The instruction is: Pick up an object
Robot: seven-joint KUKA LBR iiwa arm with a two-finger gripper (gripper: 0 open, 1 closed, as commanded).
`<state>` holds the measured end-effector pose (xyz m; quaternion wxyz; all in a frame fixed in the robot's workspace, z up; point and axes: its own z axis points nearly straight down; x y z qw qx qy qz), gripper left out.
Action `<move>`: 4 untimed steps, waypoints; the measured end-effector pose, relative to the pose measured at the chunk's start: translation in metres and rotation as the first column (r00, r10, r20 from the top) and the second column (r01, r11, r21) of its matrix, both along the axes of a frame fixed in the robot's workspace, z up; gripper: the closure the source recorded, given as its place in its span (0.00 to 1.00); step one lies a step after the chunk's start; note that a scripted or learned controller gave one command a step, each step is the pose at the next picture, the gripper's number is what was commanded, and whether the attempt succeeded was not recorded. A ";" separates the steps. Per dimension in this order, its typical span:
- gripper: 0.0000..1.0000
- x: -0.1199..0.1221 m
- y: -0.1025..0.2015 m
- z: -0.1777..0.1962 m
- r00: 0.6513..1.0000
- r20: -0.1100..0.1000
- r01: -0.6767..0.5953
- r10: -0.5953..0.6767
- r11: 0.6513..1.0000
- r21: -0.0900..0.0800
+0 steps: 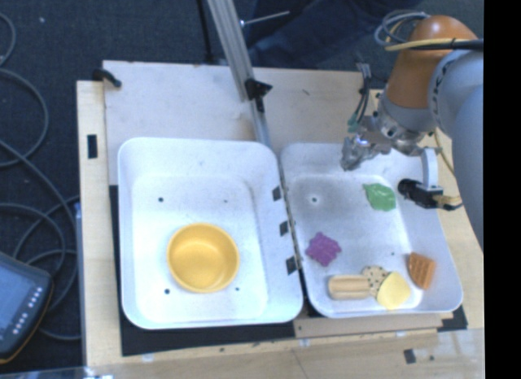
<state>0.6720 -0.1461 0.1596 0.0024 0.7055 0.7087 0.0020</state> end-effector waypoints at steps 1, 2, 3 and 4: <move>1.00 -0.005 -0.009 0.053 1.000 0.001 0.004 -0.004 1.000 -0.001; 1.00 -0.003 -0.010 0.101 1.000 0.001 0.001 -0.001 1.000 -0.001; 1.00 -0.015 0.039 0.088 1.000 -0.006 -0.001 0.001 1.000 0.001; 1.00 -0.026 0.081 0.094 1.000 -0.006 -0.002 0.002 1.000 0.002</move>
